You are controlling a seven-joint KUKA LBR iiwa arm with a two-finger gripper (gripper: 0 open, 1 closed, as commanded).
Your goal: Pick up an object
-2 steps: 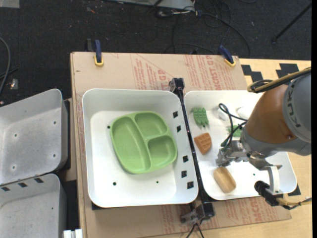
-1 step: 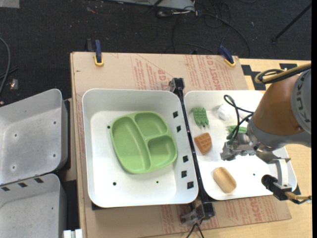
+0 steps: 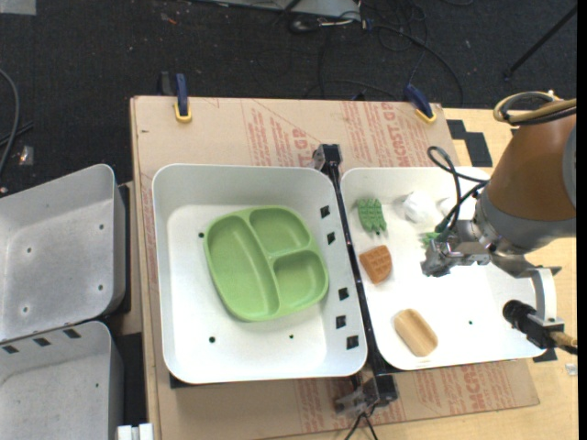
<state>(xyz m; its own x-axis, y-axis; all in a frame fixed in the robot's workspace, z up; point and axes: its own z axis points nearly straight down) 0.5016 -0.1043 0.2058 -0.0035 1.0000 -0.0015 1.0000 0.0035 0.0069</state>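
Bins first: we see a green divided plastic plate (image 3: 266, 262) in the left white bin (image 3: 174, 337). Right white bin (image 3: 477, 342) holds a tan bread-like oval (image 3: 415, 331), orange waffle block (image 3: 376, 263), green ridged toy (image 3: 371, 214). Gripper (image 3: 438, 260) hovers mid-bin, state unclear; descending here risks grasping nothing.

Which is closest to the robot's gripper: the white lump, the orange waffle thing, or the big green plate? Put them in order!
From the gripper outward, in the camera view:
1. White lump, just above-left, same right bin.
2. Orange waffle piece, further left, near the bins' divide.
3. Green plate, far left, in the other bin.
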